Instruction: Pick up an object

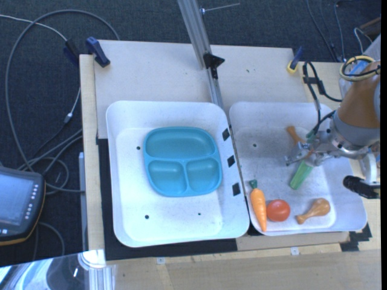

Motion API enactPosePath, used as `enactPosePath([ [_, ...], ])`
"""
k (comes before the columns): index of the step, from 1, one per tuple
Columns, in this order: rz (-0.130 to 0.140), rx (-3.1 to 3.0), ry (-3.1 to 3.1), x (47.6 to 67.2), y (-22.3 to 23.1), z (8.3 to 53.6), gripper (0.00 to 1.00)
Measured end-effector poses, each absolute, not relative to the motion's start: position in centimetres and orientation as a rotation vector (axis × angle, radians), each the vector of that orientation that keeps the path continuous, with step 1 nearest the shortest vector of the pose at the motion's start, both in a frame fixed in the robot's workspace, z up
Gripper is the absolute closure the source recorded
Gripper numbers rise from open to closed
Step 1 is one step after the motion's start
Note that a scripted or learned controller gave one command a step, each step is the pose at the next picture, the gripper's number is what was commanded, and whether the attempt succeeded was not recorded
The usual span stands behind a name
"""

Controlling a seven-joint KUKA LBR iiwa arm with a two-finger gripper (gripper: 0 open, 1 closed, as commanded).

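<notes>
The grey arm with the orange band is reaching in over the right-hand shallow white bin (242,162), and its pincer (300,157) is sitting low among the toy food there. I cannot tell whether it is open or closed; the metal parts blur together from up here, so I cannot say it is gripping anything.

To my eye it is working at the approach-and-grasp step, not the lift. The nearest candidate is the green cylindrical toy vegetable (300,174), lying tilted in the middle of the right bin, its upper end right at the pincer and its lower end pointing toward the front. It looks smooth, slim and light, likely plastic. A short orange-brown stick-shaped piece (294,133) is lying just behind the pincer, also close enough to be the target.

The next move, I judge, is calling for a firm closing across the green piece's narrow width and then a straight rise, with a check that it is coming up too.

Along the front wall of the same bin are lying an orange toy carrot with a green top (259,207), a red toy tomato (278,210) just beside it, and a tan drumstick-shaped toy (314,209). The left white bin (121,180) is carrying a light-blue divided plastic plate (181,161), well apart from the action.
</notes>
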State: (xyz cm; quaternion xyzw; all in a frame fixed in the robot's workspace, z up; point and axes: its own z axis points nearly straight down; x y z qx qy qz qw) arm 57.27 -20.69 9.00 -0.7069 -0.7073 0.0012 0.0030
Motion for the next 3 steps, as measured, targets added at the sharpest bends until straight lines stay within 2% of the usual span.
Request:
enactPosePath([
  [1,-0.003,-2.22,-2.223,57.5,-20.7,10.4,1.0],
  [3,-0.005,-2.224,-2.228,57.4,-20.7,21.5,1.0],
])
